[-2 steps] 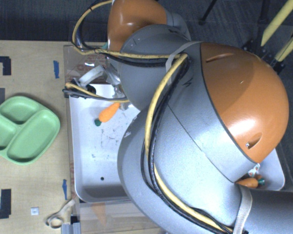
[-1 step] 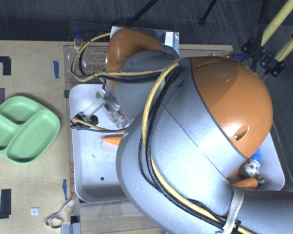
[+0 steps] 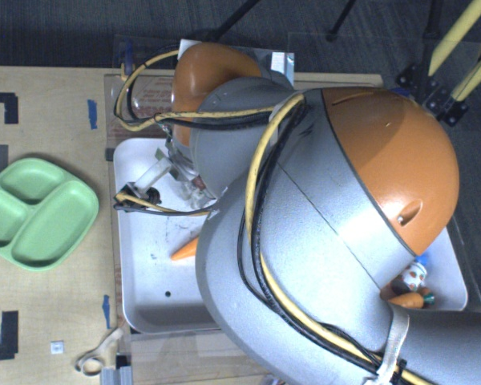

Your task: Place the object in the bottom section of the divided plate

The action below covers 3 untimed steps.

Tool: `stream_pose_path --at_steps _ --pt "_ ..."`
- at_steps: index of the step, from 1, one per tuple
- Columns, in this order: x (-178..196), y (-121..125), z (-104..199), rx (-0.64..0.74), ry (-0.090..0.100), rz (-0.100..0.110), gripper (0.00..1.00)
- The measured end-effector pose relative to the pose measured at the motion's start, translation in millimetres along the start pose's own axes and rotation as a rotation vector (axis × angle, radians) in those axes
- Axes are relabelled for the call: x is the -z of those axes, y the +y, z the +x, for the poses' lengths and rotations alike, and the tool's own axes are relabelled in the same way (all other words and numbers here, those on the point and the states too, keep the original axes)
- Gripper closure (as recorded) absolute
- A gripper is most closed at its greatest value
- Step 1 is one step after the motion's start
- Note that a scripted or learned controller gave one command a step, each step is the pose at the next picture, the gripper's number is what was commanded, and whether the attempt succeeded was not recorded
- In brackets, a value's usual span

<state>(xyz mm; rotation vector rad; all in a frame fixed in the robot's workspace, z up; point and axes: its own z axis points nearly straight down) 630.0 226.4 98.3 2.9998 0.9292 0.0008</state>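
My gripper (image 3: 191, 184) is hanging low in the left white bin (image 3: 144, 295), under my own wrist, and I cannot tell whether it is open or closed or holding anything. The thing I am taking for my object, an orange carrot-like piece (image 3: 184, 250), is lying on the bin floor just beside the gripper, partly tucked under my arm. The green divided plate (image 3: 88, 203) is sitting outside the bin, on the bench to the left.

I am judging the risks this way. If I am closing on nothing, I am carrying air to the plate. The bin wall is standing between object and plate, so a low carry is risking a knock. A late release is landing the piece in an upper section.
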Motion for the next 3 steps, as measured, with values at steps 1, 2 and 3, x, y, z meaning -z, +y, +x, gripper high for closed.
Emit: stream_pose_path --at_steps 1,2,3 --pt "-11 3 1 -0.402 0.005 0.003 1.00" --pt "0 3 2 -0.404 0.007 0.006 1.00" --pt "10 4 2 -0.407 0.009 0.008 1.00"
